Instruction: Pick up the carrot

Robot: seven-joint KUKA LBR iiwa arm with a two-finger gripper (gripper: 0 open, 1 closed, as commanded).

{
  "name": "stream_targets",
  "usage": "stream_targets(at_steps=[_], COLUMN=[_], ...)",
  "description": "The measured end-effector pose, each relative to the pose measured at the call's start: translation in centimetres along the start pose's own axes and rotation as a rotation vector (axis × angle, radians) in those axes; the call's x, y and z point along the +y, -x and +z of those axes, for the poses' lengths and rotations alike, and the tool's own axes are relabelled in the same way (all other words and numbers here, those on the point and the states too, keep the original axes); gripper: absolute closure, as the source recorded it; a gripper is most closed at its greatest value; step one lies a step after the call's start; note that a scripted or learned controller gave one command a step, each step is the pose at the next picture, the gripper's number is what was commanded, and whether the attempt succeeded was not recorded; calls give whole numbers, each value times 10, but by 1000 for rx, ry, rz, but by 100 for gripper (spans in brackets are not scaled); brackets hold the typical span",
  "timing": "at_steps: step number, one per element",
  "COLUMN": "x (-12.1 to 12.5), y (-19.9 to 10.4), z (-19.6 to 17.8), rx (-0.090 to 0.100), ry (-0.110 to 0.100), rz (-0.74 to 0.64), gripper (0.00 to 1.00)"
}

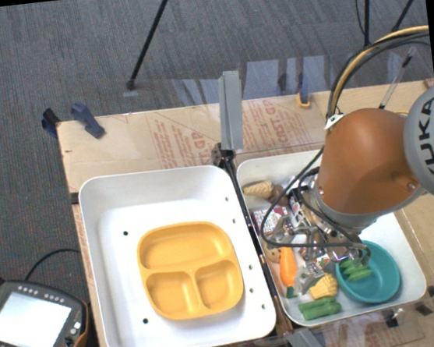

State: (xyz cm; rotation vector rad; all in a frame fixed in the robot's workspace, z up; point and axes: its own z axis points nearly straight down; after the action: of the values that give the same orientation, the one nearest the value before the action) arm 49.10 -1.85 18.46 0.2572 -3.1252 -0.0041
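Looming largest under the lens is the arm's orange-brown wrist band (365,162), which hangs over the right bin (413,262) and hides much of its middle. Below it the gripper (332,247) sits low among cables, and whether it is spread or pressed together cannot be told. Just beside it, toward the bin's left wall, lies the carrot (288,266): a short orange piece, standing roughly on end along the bin's length, with a small green bit at its lower tip. Nothing shows it pinched by the tool. Near the bin's front edge lie a green vegetable piece (320,310) and a yellow corn cob (324,288), with a teal bowl (371,277) at the front right corner holding something green. A pale cone-shaped item (257,190) rests near the back left corner, and a printed packet (277,218) lies between it and the carrot. The left bin (105,222) carries a yellow three-compartment tray (189,269) at its middle. A handheld control pad (33,329) lies on the floor off the bench's left side.
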Motion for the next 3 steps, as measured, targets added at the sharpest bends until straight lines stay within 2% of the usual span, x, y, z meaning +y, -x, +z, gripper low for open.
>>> stream_targets(at_steps=[1, 2, 3], x=[-7, -4, -12], y=[-10, -16, -18], z=[-2, -2, -2], rx=[-3, -2, -4], ry=[-2, -1, -1], rz=[260, 412, 536], gripper=[0, 0, 0])
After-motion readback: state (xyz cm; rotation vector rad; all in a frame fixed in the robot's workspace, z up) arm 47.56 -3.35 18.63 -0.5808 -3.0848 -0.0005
